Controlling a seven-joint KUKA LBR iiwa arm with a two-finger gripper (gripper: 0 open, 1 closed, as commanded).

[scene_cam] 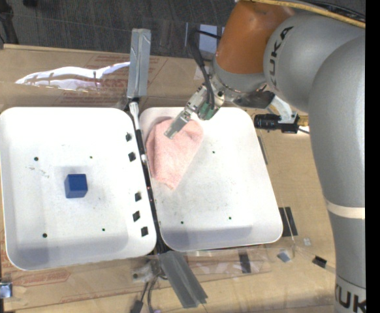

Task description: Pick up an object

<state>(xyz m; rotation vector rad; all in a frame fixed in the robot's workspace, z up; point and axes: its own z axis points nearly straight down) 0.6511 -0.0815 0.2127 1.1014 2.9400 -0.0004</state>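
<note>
The counter (294, 175) carries 2 shallow white bins side by side. In the right bin (242, 194) a pink cloth (172, 154) lies crumpled against the left wall, widest at its upper end and narrowing to a point toward the bin's middle. The grey arm (327, 109), with its orange band (249, 34) above the wrist, reaches in from the right and bends down over the far edge of this bin. Its claw (175, 128) sits at the cloth's upper end, the metal fingertips touching or just over the fabric there; whether the fingers are apart or together cannot be told from this angle, nor whether any fabric is pinched between them.

The left bin (20, 175) holds 1 small blue cube (76, 185), sitting left of centre on the bin floor and well apart from the claw. A grey strip (138, 60) stands behind the gap between the 2 bins, and crinkled clear plastic (72, 77) lies on the cardboard behind the left bin.
</note>
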